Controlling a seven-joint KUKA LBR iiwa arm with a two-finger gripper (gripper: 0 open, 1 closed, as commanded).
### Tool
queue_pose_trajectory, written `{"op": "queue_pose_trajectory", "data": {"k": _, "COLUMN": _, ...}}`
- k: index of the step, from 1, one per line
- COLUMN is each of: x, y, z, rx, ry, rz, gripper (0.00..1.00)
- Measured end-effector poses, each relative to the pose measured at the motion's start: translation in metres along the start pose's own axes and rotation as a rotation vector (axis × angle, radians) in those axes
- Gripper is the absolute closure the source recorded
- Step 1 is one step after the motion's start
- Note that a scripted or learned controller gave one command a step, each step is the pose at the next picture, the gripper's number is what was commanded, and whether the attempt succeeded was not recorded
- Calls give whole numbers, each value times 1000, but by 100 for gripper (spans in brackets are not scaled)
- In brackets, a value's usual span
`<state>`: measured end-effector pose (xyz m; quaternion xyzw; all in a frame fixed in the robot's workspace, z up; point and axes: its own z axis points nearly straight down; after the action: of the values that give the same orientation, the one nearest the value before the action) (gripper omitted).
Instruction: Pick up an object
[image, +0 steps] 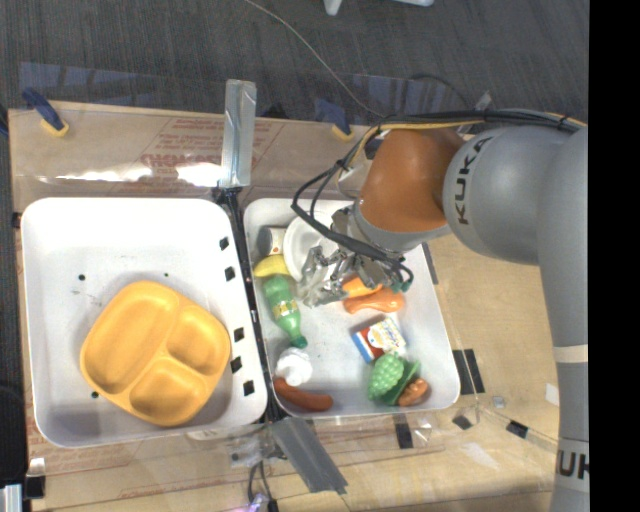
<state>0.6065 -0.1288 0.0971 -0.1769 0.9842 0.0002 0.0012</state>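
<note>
Camera view: right bin (440, 345) holds the gripper (325, 275), lowered among toys — carrot (372, 298), banana (270, 266), green bottle (283, 308), sausage (305, 400), blue carton (378, 338), green vegetable (386, 376). Fingers' state: cannot tell; nothing visibly held. Left bin (50, 240): yellow divided tray (155, 350). Progress, judged: reach made, grasp and lift outstanding.

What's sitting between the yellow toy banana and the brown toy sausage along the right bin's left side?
In the camera view, between the yellow toy banana and the brown toy sausage lie a green toy bottle and a small white round piece.
</note>
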Motion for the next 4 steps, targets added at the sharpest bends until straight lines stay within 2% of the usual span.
{"op": "queue_pose_trajectory", "data": {"k": 1, "x": -33, "y": 20, "z": -104, "rx": 6, "ry": -8, "rz": -78, "gripper": 100}}
{"op": "queue_pose_trajectory", "data": {"k": 2, "x": -55, "y": -1, "z": -113, "rx": 3, "ry": -2, "rz": -29, "gripper": 100}}
{"op": "queue_pose_trajectory", "data": {"k": 3, "x": -16, "y": -97, "z": -59, "rx": 1, "ry": 4, "rz": -74, "gripper": 100}}
{"op": "queue_pose_trajectory", "data": {"k": 4, "x": -21, "y": -92, "z": -41, "rx": 0, "ry": 1, "rz": -301, "gripper": 100}}
